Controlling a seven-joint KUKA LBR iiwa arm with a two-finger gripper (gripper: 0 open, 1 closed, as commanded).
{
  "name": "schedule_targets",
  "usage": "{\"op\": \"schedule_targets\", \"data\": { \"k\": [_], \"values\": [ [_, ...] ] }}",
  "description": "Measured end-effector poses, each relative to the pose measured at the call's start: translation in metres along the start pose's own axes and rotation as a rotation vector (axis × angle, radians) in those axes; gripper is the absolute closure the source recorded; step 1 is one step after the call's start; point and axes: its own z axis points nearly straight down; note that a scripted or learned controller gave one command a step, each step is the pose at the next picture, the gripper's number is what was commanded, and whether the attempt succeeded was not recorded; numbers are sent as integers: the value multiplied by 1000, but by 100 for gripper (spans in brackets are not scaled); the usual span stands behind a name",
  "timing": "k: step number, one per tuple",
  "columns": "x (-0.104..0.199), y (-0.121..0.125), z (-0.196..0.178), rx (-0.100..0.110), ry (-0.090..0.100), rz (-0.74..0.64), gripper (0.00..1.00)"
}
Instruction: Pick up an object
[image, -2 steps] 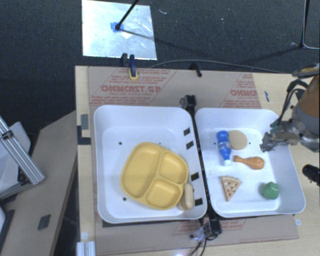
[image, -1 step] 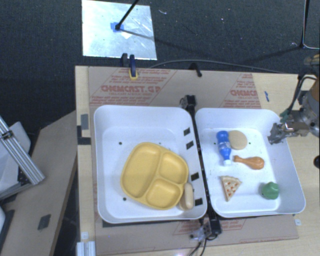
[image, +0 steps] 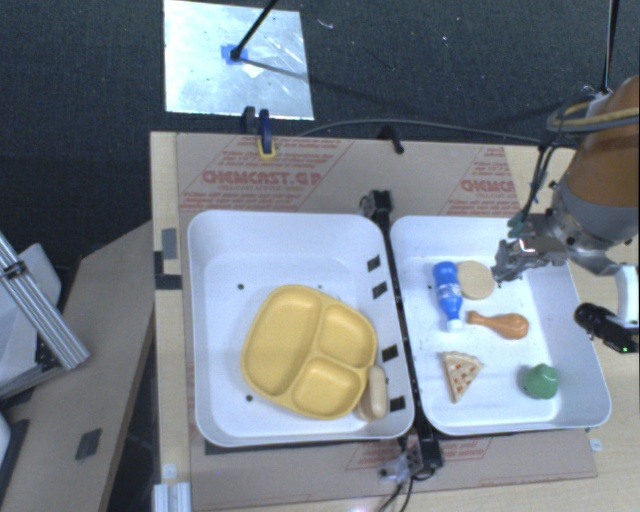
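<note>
Judged as likely target: disc, nearest the gripper. Called for a short shift left and nearward to centre over the disc, then a straight descent. Required the grip line set far-to-near, since the bottle touched or nearly touched the disc's left edge. Risked a slip on so flat a piece, so called for a low, square closure. Could not tell whether the gripper was open or closed.

Looked round, thin and pale tan, like a biscuit or bun slice. Lay flat in the far-left part of the right bin. Sat just left of the gripper, apparently clear of it.

Lay nearer in the same bin: drumstick, pizza slice and, at the near right, green ball. Held in the left bin: yellow tray, with a roll against its near-right edge.
</note>
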Motion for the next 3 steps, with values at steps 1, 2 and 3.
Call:
{"op": "schedule_targets", "data": {
  "k": [1, 2, 3],
  "values": [
    [42, 17, 13, 0, 0, 1, 100],
    [95, 37, 27, 0, -1, 1, 100],
    [145, 61, 38, -1, 0, 0, 100]
  ]
}}
